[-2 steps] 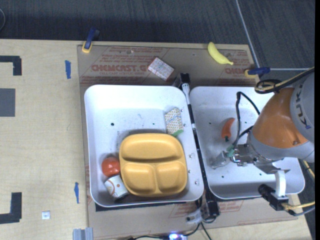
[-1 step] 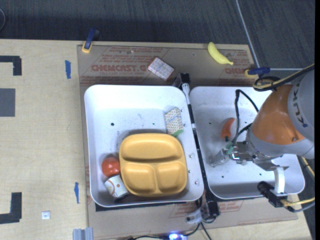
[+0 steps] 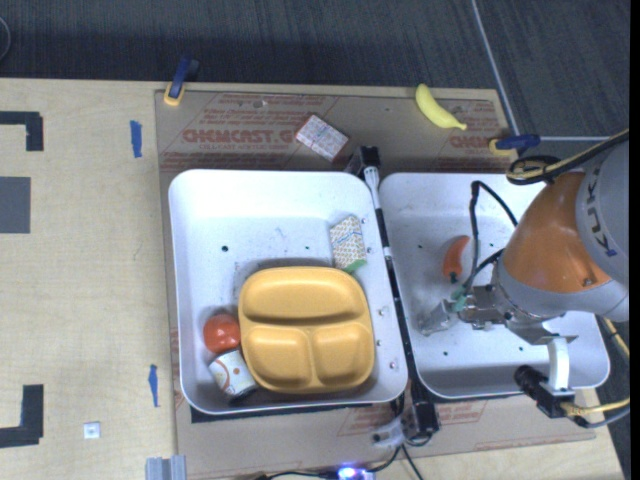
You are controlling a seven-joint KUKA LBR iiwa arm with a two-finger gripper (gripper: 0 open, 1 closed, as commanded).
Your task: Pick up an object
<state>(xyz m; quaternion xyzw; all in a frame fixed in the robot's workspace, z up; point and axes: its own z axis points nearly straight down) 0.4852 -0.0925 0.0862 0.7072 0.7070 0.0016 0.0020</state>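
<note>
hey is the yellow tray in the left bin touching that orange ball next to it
Touching. The camera view shows the yellow tray's left edge overlapping the orange ball, with no white bin floor visible between them.

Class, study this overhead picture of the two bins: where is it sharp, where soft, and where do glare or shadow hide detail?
Camera view: the yellow divided tray and the left bin rim are fairly crisp; the bins' white walls are bright enough to wash out surface detail; the hand in the right bin is small and soft; the floor along the top is dark; the banana on the cardboard reads clearly.
</note>
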